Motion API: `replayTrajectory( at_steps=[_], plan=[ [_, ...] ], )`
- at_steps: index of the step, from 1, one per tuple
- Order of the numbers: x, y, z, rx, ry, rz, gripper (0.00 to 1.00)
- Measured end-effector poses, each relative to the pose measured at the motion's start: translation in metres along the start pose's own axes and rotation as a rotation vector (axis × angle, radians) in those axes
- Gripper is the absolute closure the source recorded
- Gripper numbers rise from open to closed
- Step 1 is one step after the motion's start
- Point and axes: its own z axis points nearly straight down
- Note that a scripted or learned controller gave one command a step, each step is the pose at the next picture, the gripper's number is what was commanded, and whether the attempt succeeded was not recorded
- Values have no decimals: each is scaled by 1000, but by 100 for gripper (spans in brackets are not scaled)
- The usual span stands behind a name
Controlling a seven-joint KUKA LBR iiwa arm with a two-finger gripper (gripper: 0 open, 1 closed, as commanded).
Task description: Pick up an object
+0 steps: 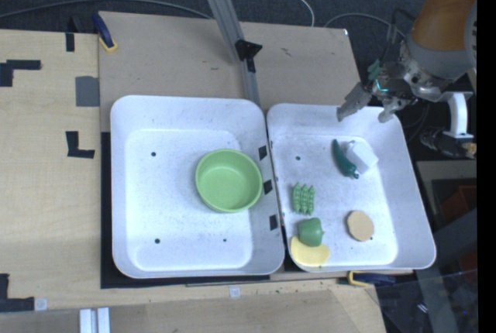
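My gripper [367,111] hangs above the far edge of the right bin [403,169], its two grey fingers spread apart and nothing between them. Below it in that bin lie a dark green and white object [350,158], a small green ridged piece [303,198], a green rounded object [311,231] resting against a yellow piece [309,253], and a tan disc [359,226]. A light green bowl [228,180] sits in the left bin [139,169].
A grey metal pole [225,10] slants down to the bins' shared far edge. Cables run across the dark floor behind the bench. Black tape marks and a blue-yellow clamp [104,32] sit on the wooden bench at left.
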Motion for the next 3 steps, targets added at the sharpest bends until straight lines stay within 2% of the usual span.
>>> replayTrajectory(
  at_steps=[1,3],
  plan=[
    [0,0,0,0,0,0,0],
    [2,3,89,6,0,0,0]
  ],
)
